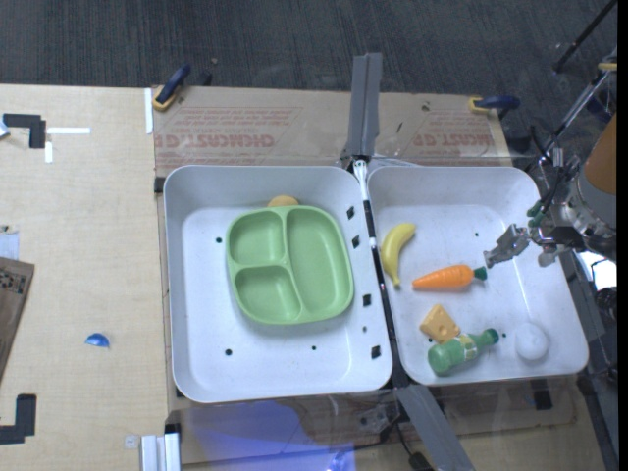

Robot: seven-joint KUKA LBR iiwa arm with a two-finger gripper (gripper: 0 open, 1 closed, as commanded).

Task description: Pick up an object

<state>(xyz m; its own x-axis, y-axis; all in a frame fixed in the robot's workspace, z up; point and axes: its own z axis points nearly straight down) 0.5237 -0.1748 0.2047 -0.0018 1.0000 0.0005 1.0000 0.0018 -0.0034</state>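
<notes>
Camera view looks down on a pale wooden desk (78, 263) carrying two shallow white bins of smooth moulded plastic with rounded corners. The left bin (196, 361) holds a matte green plate (290, 263) divided into three compartments; a small yellow object (283, 201) peeks out from behind its far edge, too hidden to identify.

The right bin (461, 199) holds the loose items. A curved yellow banana (395, 250) lies near the bin's left wall. Just right of it sits a tapered orange carrot (445, 279) with a small green tip pointing right. Nearer the camera are a blocky orange-yellow wedge (440, 323) like a piece of cheese, a glossy green bottle (461, 351) lying on its side, and a round white ball (531, 340) in the near right corner that blends with the bin's floor.

The end effector (510, 245), grey metal, reaches in from the right and hangs over the right bin, just right of the carrot's green tip. Whether its fingers are apart or together I cannot tell at this size, and nothing shows between them. The carrot lies nearest to it; the bottle, wedge and ball are close together on the near side.

A grey bar (364, 106) runs away from the seam between the bins over brown cardboard (255, 130) with red printing.
</notes>
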